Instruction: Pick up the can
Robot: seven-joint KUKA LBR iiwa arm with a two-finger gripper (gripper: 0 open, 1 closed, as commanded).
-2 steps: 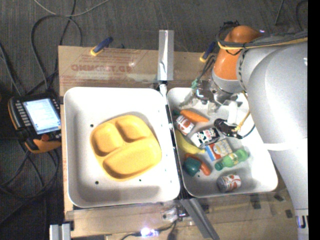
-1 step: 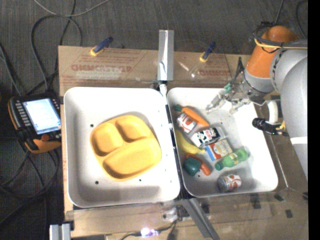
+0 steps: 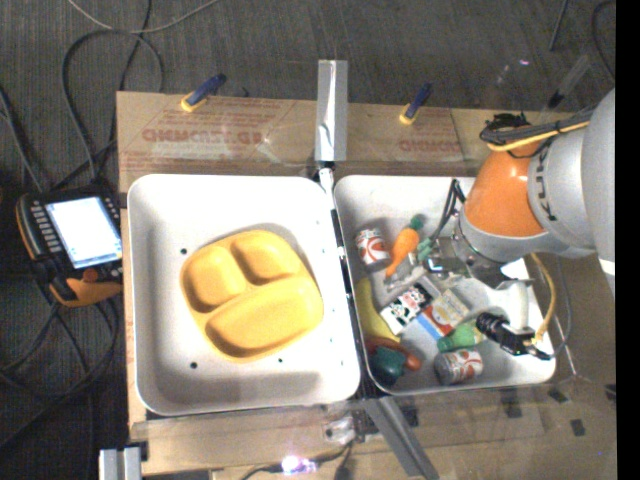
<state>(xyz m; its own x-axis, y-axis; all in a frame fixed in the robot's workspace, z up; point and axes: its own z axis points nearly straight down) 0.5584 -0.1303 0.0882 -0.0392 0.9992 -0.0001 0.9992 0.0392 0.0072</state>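
A handheld pendant (image 3: 75, 236) with a lit screen lies on the floor left of the counter (image 3: 220, 138). Two white bins sit side by side on the counter. The left bin (image 3: 150, 298) holds one yellow divided tray (image 3: 252, 290), which leaves a broad band of bare floor along every wall. Two blue-and-yellow clamps (image 3: 203, 91) grip the counter's far edge.

The right bin (image 3: 350, 193) is crowded. Two cans show: one red and white (image 3: 371, 245) near its far left wall, the other (image 3: 458, 366) lying close to the near rim. Between them lie one carrot (image 3: 403, 246), one banana (image 3: 371, 313) along the left wall, one black-and-white carton (image 3: 408, 304), one green-capped bottle (image 3: 462, 337) and one red and green piece (image 3: 388, 360) at the near left corner. Little free floor remains among them.

The gripper (image 3: 437, 259) hangs just right of the carrot, under the orange band (image 3: 505, 200); whether it is spread or pressed together cannot be told.
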